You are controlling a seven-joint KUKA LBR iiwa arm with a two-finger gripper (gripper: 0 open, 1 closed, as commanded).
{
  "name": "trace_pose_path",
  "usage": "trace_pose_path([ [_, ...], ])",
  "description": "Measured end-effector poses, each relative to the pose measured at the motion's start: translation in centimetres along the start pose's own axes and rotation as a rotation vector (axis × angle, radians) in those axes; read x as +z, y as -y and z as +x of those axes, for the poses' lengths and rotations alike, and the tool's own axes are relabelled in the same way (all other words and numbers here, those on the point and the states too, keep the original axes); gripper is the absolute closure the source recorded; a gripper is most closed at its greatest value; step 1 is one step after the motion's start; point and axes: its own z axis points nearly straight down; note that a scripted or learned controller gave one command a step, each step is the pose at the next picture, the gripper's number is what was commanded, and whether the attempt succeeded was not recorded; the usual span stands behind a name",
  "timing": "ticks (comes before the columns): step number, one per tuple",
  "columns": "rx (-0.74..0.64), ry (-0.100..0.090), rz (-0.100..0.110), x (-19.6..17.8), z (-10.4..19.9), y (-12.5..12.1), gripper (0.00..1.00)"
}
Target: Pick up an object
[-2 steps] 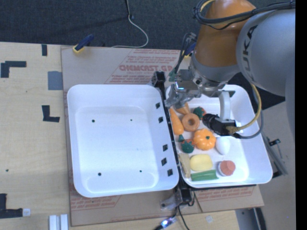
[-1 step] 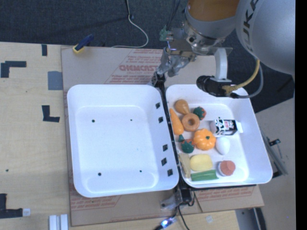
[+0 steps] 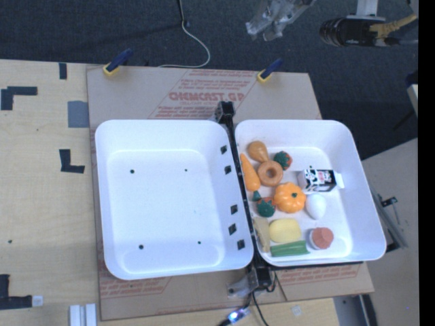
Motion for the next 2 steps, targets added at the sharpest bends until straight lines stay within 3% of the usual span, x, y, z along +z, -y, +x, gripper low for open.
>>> trace_pose_path([
  [1,0.004,0.006,0.037,23.8,0.3,-1.8,1.0],
  [2,0.007,0.005,0.026,25.5,-3.5,2.5,1.0],
])
